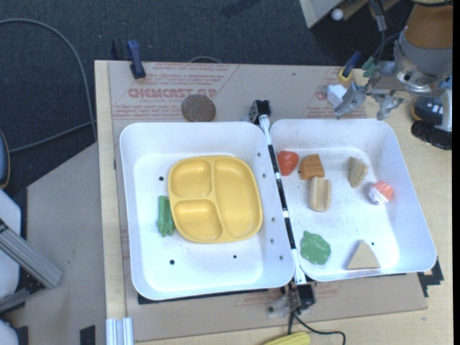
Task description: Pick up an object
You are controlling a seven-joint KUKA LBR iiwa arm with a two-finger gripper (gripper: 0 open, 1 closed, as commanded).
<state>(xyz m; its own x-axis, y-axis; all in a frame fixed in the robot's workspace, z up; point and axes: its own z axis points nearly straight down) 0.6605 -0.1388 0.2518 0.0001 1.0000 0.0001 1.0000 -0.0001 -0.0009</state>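
My gripper (368,106) hangs above the far rim of the right bin (410,192), its two fingers spread open with nothing between them. Inside that bin lie a red tomato (287,162), an orange-brown chunk (312,167), a tan bun (320,193), a tan wedge-like piece (357,171), a red-and-white item (381,191), a green leaf (315,248) and a tan triangular slice (363,256). All of them lie nearer the camera than the gripper, apart from it.
The left bin (144,250) holds a yellow divided plate (214,197) and a green pod (165,216) beside it. A brown disc (198,108) and a blue clamp (134,58) sit on the cardboard behind the bins. A black clip (260,109) joins the bins.
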